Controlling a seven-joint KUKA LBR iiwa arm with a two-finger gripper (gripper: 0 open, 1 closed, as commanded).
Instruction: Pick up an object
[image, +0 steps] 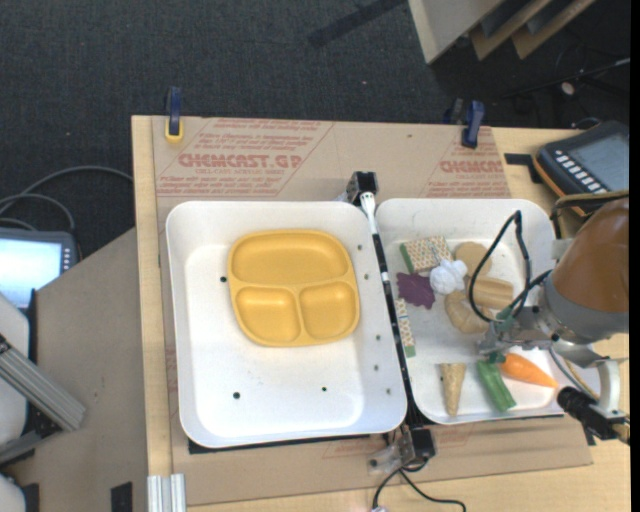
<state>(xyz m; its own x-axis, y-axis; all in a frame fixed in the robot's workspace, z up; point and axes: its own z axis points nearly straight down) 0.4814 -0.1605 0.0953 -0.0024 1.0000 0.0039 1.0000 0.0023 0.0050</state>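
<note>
now reach step: gripper (497, 345) low in right bin (535, 222), by carrot (526, 370) n green stick (494, 386). can't tell if grip is tight or loose. next: settle on carrot, squeeze, lift straight up.

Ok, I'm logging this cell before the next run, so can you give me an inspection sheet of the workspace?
Surface: two shallow white bins on a brown board.
Job's things: right bin holds an orange carrot, green stick, tan cone, purple piece, round tan pieces.
Clutter: yellow three-compartment tray in the left bin.
Tool: low over the right bin beside the carrot; finger state unclear.
Cables: black cable looping over the right bin.
Surroundings: blue clamps, dark carpet.
</note>
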